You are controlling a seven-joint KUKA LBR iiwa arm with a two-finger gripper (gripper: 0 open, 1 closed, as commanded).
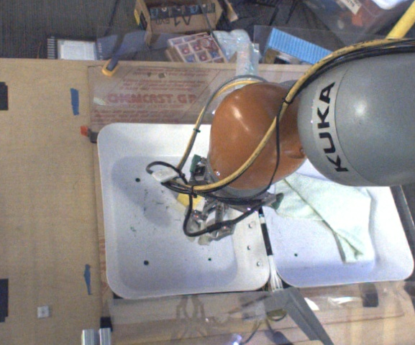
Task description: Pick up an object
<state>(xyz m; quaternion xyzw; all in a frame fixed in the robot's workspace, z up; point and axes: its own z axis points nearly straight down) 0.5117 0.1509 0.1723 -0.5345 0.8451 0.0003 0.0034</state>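
The grey arm with its orange band [254,142] hangs over the left white bin [128,257]. Below the wrist, the gripper [206,225] reaches down toward the bin floor near its middle right, wrapped in black cables. A small yellow object [183,200] peeks out just left of the gripper, partly hidden by cables and the wrist. Whether it touches the gripper is unclear.
A pale green-white cloth [329,210] lies in the right bin [380,268]. A cardboard sheet [34,192] covers the bench to the left. Boxes and clutter [193,45] sit beyond the far edge of the bins.
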